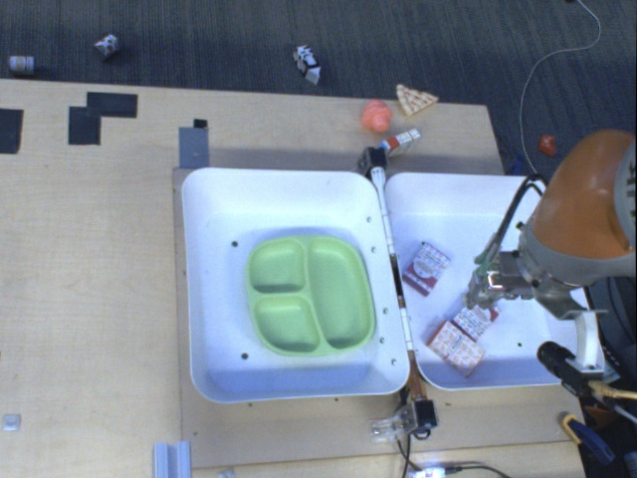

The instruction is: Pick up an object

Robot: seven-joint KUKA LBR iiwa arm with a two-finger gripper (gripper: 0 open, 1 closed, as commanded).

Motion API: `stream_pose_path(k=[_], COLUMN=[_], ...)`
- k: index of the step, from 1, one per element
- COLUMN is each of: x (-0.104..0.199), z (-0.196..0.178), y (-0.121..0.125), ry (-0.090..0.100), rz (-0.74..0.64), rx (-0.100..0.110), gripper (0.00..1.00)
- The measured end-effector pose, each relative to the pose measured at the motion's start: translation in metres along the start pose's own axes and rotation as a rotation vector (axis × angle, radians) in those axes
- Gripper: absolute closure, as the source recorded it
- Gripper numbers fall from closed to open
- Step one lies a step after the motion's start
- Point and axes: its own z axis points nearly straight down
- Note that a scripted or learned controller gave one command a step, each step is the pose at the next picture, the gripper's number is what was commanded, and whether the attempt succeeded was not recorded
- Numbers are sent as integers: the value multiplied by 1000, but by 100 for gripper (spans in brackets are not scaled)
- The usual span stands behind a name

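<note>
Open white floor shows across the back half of the right bin (458,202), a clear lane in from above. Two small packets crowd the front: one (428,267) near the divider, another (460,339) lower down, with a narrow gap of floor between them. The gripper (485,289) hangs just beside the lower packet. In the left bin (214,267), a green divided tray (311,295) takes the middle, leaving a margin along the walls.

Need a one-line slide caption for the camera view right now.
KUKA arm's gripper poised over two small patterned boxes in the right bin; green divided tray sits in the left bin.
</note>
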Motion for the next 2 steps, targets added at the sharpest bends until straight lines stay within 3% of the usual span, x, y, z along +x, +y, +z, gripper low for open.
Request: stream_pose_path(k=[1,2], x=[-61,-106], z=[36,-59], y=[73,88], ry=[-1,-3], rz=[0,0], rx=[-1,-5], gripper=[100,100])
